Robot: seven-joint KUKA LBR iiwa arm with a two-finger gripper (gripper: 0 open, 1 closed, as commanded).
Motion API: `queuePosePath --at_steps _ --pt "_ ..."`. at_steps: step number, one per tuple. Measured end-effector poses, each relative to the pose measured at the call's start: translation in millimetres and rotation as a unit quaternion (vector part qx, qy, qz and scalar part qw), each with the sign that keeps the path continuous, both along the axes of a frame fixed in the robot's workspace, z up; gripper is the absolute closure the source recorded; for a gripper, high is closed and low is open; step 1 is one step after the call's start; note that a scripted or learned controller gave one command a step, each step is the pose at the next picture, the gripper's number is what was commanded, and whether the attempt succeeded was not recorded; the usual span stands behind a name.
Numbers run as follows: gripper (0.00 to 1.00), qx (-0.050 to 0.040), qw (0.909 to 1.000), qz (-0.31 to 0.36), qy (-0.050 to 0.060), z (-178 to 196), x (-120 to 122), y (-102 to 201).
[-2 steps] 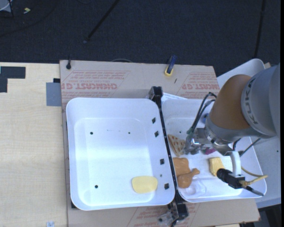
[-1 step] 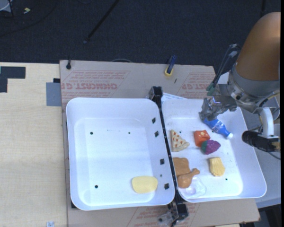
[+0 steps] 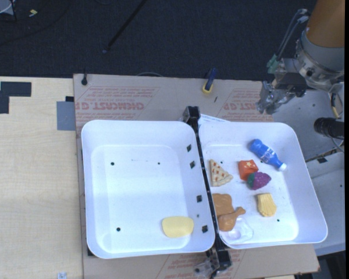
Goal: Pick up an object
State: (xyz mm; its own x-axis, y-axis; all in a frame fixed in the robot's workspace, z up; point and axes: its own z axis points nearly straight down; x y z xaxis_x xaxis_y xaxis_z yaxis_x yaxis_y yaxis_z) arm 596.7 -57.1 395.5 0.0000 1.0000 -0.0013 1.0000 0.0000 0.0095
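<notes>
The hand point(image 3: 271, 100) hangs above the worktop point(image 3: 29, 173) beyond the right bin's point(image 3: 305, 156) far edge — whether it is open I cannot tell. In that bin lie a blue bottle point(image 3: 266, 153), a red block point(image 3: 248, 168), a purple piece point(image 3: 259, 181) and a waffle slice point(image 3: 218, 174); the left bin point(image 3: 99, 185) has a yellow lump point(image 3: 177, 226).

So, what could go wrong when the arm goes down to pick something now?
The red block and purple toy touch, so a grasp there may catch both or push one aside. The clear wrapper beside the chicken leg looks thin and hard to grip. The gripper hangs beyond the right bin.
</notes>
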Motion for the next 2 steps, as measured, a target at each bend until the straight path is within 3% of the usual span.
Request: queuePosePath --at_steps 1,2 --pt "1.0 0.0003 1.0 0.002 0.002 68.4 33.4 5.9" --pt "1.0 0.0002 1.0 0.002 0.002 146.4 47.4 -1.3"
